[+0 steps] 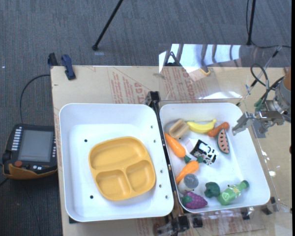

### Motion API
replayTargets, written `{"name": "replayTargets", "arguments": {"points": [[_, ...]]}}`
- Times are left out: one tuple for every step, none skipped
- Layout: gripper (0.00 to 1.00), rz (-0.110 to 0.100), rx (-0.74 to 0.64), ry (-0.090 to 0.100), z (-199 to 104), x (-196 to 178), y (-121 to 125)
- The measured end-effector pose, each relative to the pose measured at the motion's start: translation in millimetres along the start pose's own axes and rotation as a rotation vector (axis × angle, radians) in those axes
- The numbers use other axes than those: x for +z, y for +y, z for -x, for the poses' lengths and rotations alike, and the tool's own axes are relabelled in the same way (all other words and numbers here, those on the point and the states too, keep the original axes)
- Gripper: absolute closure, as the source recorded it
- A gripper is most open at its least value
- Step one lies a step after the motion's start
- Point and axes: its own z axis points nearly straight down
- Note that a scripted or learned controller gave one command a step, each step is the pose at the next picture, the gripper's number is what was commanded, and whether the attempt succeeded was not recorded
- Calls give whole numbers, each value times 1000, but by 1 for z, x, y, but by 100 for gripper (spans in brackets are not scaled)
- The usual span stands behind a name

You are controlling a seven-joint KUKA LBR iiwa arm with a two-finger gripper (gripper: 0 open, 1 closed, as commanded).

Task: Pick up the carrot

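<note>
Two orange carrots lie in the right bin (250, 154). One carrot (175, 145) lies slantwise near the bin's left wall, and a second carrot (188, 170) lies just below it. My gripper (250, 127) hangs over the bin's upper right edge, well to the right of both carrots. It is open, with nothing between its fingers.
Around the carrots lie a banana (201, 127), a bread piece (178, 128), a watermelon slice (223, 142), a small orange piece (219, 129), a black-and-white toy (204, 151), grapes (195, 199), broccoli (212, 189) and a green bottle (232, 192). A yellow divided plate (122, 167) lies in the left bin (73, 127).
</note>
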Motion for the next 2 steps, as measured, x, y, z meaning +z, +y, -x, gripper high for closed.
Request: {"name": "replayTargets", "arguments": {"points": [[0,-10,341,3,-50,92,-11],[0,-10,559,2,-115,168,-33]]}}
